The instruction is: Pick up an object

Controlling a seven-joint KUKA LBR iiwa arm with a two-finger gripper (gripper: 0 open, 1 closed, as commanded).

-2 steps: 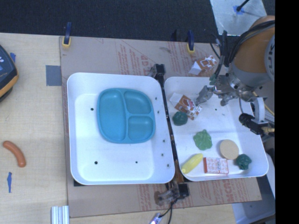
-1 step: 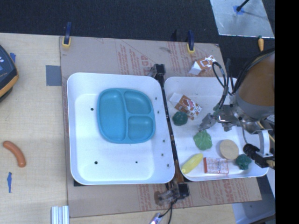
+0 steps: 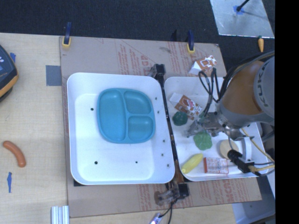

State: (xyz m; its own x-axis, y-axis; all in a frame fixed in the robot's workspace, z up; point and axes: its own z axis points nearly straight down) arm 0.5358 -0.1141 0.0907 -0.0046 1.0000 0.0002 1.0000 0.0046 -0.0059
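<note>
The bench point(image 3: 32, 125) is pale wood, with a brown cardboard sheet point(image 3: 117, 55) spread across its middle and clipped along the twelve o'clock edge by two clamps point(image 3: 67, 35), a second point(image 3: 190, 40) further toward three o'clock. Two white bins rest side by side on the sheet: the left bin point(image 3: 84, 171) toward nine o'clock, the right bin point(image 3: 180, 85) toward three o'clock. Straight on the wood lie an orange sausage-shaped toy point(image 3: 15, 153) at eight o'clock, a grey tape patch point(image 3: 53, 75) at ten o'clock, and a dark device point(image 3: 6, 73) at the nine o'clock edge.
</note>
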